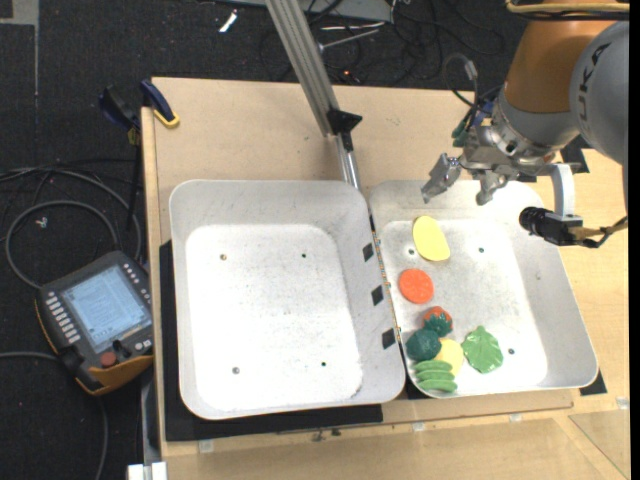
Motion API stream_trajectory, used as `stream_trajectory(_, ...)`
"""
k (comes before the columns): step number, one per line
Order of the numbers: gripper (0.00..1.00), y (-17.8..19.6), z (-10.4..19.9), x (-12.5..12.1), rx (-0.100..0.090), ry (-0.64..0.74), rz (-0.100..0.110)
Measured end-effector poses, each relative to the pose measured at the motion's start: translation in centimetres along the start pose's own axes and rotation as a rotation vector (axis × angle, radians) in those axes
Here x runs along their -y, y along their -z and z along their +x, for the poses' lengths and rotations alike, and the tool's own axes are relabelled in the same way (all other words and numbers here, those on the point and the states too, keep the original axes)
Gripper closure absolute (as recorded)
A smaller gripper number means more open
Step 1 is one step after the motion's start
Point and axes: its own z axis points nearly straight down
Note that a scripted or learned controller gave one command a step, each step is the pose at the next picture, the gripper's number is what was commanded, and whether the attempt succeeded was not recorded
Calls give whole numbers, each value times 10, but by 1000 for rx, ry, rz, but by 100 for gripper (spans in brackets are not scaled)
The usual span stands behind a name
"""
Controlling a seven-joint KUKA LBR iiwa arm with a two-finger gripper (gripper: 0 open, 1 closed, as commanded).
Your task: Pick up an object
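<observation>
The yellow oval piece lay in the right bin, near its far left corner. Just nearer the camera from it sat an orange round piece. Further on, a cluster crowded the bin's near left corner: a small red piece, a dark green lump, a pale yellow piece half covered by its neighbours, a ridged green piece and a leafy green piece. The gripper hung above the bin's far edge, beyond the yellow oval, fingers spread and holding nothing. The arm's upper part was cut off at the frame's right. The left bin lay beside.
</observation>
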Motion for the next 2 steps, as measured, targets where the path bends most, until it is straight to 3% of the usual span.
stream_trajectory(2,0,-96,7,15,0,-1,-1)
